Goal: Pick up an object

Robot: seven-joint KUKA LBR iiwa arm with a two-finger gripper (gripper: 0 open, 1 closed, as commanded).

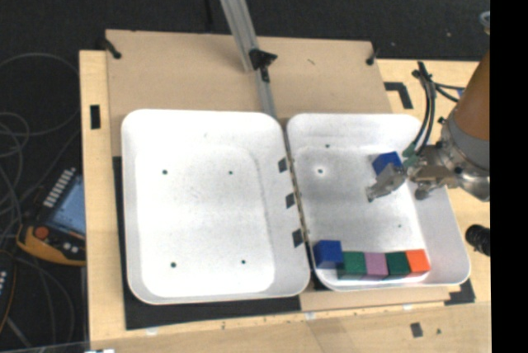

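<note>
Blue block (386, 163) in right bin (346, 133), upper middle, right at gripper (394, 181); step looks like closing in for grasp; whether it pinches block, cannot tell; next move wants firm hold, straight lift; five blocks (373, 262) line front wall; arm cut off at right.

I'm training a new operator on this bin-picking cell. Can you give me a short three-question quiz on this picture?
1. True or false: the row of blocks lies along the near wall of the right bin.
2. Which block sits apart from that row, beside the gripper? A) orange block B) blue block C) purple block
3. Fill in: the block at the row's right end is ____.

Key:
1. True.
2. B, the blue block.
3. Orange: the orange block.
</note>
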